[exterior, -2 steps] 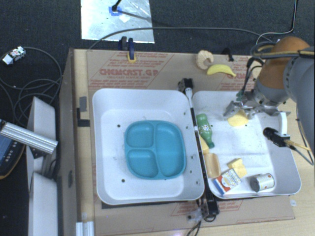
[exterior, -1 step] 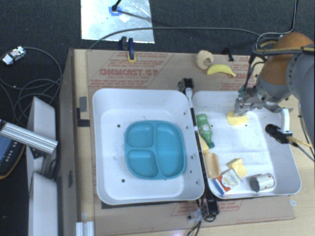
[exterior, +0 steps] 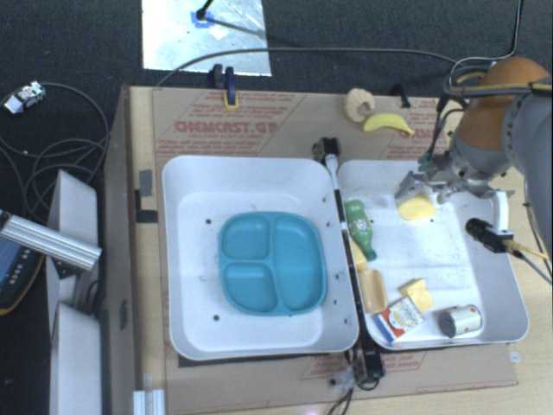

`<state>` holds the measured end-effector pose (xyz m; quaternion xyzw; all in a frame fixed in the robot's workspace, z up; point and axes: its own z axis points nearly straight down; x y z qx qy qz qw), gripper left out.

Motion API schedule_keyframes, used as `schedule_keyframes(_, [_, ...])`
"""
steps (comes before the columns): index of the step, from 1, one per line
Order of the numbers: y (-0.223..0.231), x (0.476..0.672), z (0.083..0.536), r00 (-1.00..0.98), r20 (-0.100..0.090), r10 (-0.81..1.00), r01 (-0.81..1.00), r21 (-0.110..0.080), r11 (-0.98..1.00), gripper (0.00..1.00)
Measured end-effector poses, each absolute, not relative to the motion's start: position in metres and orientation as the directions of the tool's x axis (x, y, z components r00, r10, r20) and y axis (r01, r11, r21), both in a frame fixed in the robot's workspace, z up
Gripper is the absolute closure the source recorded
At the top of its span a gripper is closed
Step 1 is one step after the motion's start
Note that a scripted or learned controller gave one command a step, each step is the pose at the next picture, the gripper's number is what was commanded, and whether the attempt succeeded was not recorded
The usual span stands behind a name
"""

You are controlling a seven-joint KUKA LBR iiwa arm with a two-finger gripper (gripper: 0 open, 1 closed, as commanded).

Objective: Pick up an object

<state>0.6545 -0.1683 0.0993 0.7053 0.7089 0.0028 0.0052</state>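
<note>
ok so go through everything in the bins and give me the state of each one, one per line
Gripper: low in the right bin, over a yellow lump.
Yellow lump: on the bin floor.
Green bottle: lying on its side by the divider.
Can: lying on its side.
Carton: lying flat.
Blue tray: right way up in the left bin.

"Where's the camera sitting?"

"Up above the bench (exterior: 259, 115), fixed, looking down at a slant. The far edge of the bench lies toward the top of the picture, dark floor beyond it."

"How close?"

"Far enough back to take in both bins whole, the left bin (exterior: 186, 232) and the right bin (exterior: 497, 275) side by side, with some floor clutter off to the left."

"And the arm (exterior: 501, 115)?"

"It enters from the picture's right, near the upper corner."

"Any second view?"

"Just the one, so nothing overlaps."
</note>
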Motion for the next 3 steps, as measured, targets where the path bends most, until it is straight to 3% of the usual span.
schedule_keyframes(1, [-0.177, 0.645, 0.093, -0.002, -0.002, 1.0, 1.0, 0.003, 0.002, 0.0])
schedule_keyframes(2, [-0.197, 0.639, 0.13, -0.001, -0.002, 1.0, 1.0, 0.004, 0.001, 0.0])
schedule_keyframes(3, [-0.207, 0.578, 0.097, 0.0, 0.0, 1.0, 1.0, 0.0, 0.0, 0.0])
